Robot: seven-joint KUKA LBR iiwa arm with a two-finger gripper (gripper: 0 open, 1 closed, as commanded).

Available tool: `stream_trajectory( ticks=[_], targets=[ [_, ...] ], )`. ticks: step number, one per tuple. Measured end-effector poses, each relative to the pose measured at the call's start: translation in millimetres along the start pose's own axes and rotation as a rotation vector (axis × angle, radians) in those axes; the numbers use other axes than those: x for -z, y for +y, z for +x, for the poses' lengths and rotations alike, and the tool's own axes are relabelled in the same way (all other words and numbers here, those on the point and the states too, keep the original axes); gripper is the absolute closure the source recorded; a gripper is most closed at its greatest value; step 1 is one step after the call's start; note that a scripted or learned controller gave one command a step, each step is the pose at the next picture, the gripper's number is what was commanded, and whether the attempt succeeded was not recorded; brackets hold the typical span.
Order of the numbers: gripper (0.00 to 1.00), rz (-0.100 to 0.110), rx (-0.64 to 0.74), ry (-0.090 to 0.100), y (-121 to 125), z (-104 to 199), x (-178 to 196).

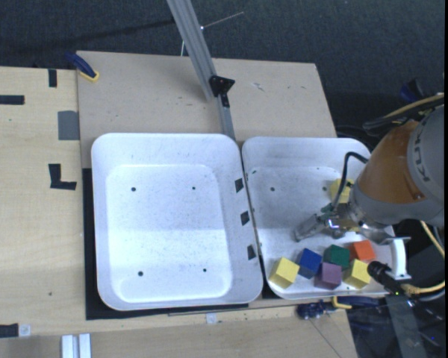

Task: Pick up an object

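My gripper hangs over the right bin, near its middle, and points left from the orange-banded wrist. Just below it, along the bin's front edge, lies a cluster of blocks: a yellow block, a blue block, a green block, a purple block, an orange block and a second yellow block. Another yellow piece peeks out beside the arm at the bin's right side. No block is visibly in the gripper.
The left bin sits beside the right one, with a raised divider edge between them. A slanted metal pole crosses the bench behind the bins. Cables hang at the right edge.
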State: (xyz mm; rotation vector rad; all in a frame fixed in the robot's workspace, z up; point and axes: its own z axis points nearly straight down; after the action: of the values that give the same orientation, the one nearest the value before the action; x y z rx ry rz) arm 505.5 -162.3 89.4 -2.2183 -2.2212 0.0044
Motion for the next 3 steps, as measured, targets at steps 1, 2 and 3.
stream_trajectory(
  ticks=[1,2,3],
  targets=[
    [1.0,0.0,0.0,0.002,0,1,12],
    [1.0,-0.006,0.0,0.0,-9,2,65],
    [1.0,-0.007,0.001,-0.001,-5,9,109]
  ],
)
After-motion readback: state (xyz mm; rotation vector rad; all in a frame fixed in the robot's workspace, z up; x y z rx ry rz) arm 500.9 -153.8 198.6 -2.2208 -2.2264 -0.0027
